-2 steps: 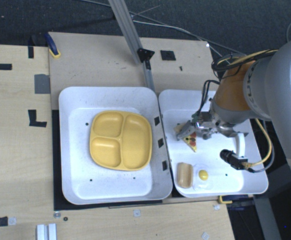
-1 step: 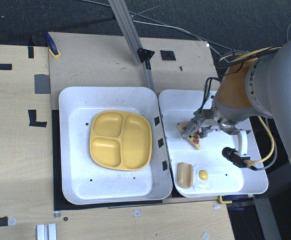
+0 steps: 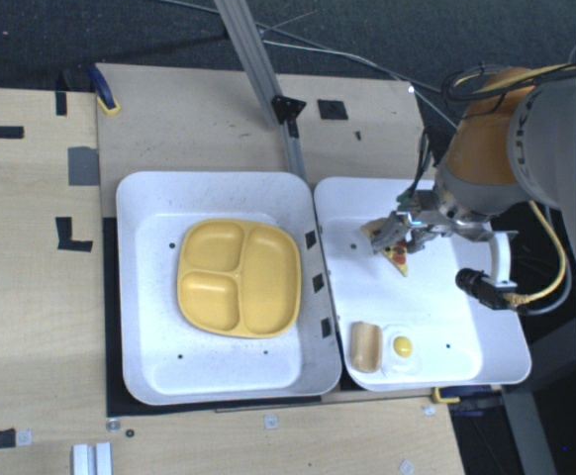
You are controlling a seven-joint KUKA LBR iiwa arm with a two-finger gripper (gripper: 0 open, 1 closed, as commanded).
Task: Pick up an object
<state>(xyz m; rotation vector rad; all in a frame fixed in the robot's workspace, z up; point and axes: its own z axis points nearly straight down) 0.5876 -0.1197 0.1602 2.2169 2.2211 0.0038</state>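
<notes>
End effector point(image 3: 399, 234) touches a small red-yellow object point(image 3: 399, 256); grip unclear.

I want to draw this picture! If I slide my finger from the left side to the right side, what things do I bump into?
Yellow divided plate in the left bin → toast slice → fried egg in the right bin → the robot's grey and orange arm.

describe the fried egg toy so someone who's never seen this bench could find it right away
Start at the right white bin, the one the arm reaches into, and look along its near edge. The fried egg lies there: flat, white, with a round yellow yolk, right beside a tan bread-like piece.
</notes>
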